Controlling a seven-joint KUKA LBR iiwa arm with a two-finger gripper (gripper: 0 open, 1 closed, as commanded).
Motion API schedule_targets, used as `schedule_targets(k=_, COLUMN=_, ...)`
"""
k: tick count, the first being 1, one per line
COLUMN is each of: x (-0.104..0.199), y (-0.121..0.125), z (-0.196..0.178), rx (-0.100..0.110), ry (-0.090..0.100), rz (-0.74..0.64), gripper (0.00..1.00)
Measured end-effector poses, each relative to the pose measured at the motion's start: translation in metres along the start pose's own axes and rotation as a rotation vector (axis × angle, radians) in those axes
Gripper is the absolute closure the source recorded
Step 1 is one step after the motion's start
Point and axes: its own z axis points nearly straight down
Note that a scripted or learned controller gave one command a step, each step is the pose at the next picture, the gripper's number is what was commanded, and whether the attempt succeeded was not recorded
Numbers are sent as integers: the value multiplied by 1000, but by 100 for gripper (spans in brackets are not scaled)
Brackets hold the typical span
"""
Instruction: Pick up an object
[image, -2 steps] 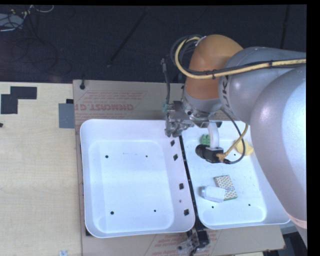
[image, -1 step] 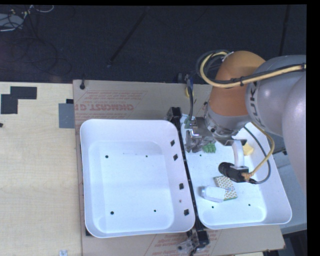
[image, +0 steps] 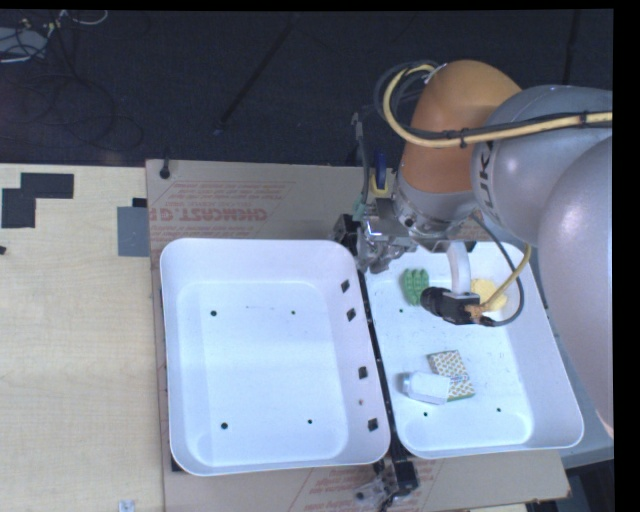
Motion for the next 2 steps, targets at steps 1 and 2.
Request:
schedule_targets(k=1, x=17, y=-53, z=-10, rx=7, ry=1, rz=0, gripper=100)
schedule_targets(k=2, x=56, y=-54, z=-21, rx=4, ry=1, rz=-1, gripper=100)
